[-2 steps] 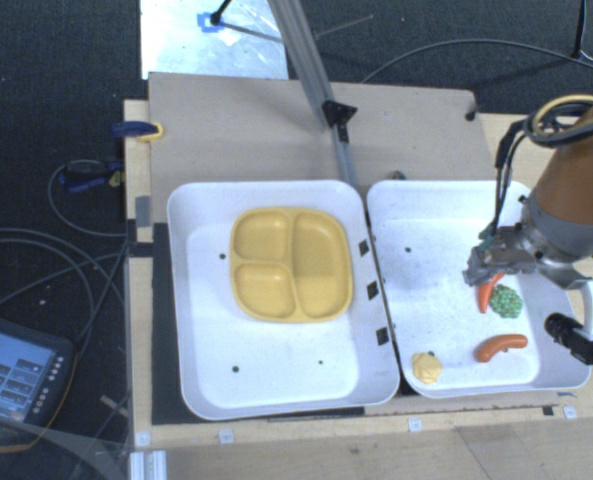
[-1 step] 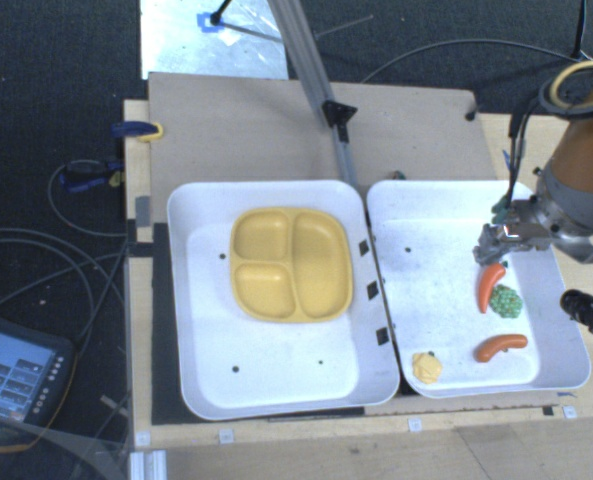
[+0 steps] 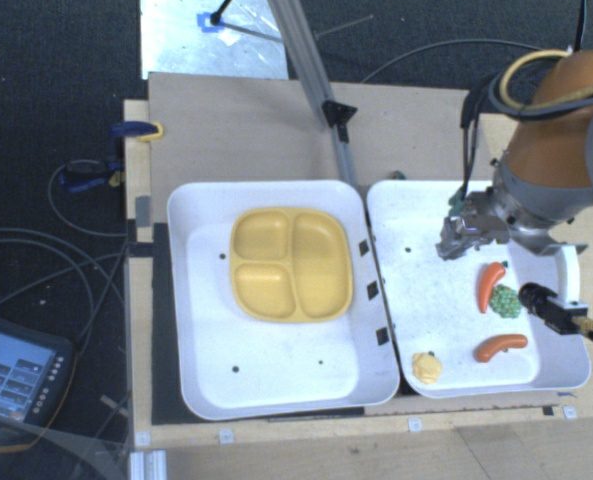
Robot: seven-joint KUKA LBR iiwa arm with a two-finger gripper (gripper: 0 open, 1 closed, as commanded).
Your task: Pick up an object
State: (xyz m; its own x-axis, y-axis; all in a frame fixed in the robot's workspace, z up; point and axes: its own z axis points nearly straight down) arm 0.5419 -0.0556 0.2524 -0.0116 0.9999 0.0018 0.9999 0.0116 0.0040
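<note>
A yellow plate sits in the left bin. Over the right bin the arm bends down, hand low, clenched or released I cannot tell. Just right lies what looks like an orange sausage, untouched.

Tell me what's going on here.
A robot arm reaches in from the right, its tool over the upper part of the right bin. Nothing looks picked up yet. An upper sausage, a lower sausage, a green piece between them and a yellow piece lie in that bin. The left bin holds a yellow plate.
</note>
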